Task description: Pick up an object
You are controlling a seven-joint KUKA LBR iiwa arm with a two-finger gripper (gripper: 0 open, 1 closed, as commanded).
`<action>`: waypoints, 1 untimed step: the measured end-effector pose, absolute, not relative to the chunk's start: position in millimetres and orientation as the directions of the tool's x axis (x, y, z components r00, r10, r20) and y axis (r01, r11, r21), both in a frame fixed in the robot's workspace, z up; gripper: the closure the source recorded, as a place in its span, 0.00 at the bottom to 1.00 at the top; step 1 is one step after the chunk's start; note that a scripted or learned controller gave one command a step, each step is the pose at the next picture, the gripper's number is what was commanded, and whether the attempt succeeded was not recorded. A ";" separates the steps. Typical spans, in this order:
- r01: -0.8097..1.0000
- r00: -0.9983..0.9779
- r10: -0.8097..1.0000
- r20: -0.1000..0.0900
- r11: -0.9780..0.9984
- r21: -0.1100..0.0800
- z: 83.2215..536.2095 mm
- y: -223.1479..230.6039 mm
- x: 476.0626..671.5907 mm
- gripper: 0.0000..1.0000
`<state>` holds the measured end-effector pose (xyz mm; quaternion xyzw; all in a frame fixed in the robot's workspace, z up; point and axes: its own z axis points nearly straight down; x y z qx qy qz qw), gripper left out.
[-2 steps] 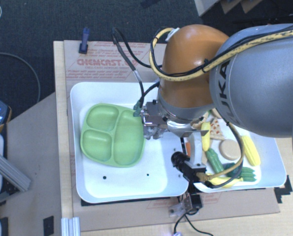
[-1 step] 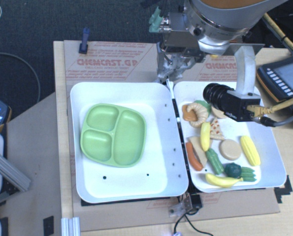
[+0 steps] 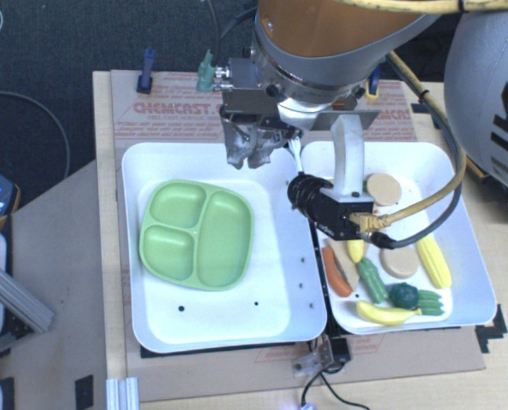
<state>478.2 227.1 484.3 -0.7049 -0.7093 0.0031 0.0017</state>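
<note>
Note that the claw (image 3: 252, 150) hangs over the far edge of the left bin (image 3: 151, 314), above the green divided plate (image 3: 197, 235), its jaw state indeterminate, while the toy food, including a banana (image 3: 383, 314), remains grouped in the right bin (image 3: 467, 229).

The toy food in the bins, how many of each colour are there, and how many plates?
Yellow: 3, corn, banana, small piece
Green: 2, cucumber, broccoli
Orange: 1, carrot
Tan rounds: 2
Green divided plate: 1
Total: 9
</note>
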 end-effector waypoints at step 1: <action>1.000 0.006 1.000 -0.005 -0.006 -0.011 390.4 165.4 478.4 1.00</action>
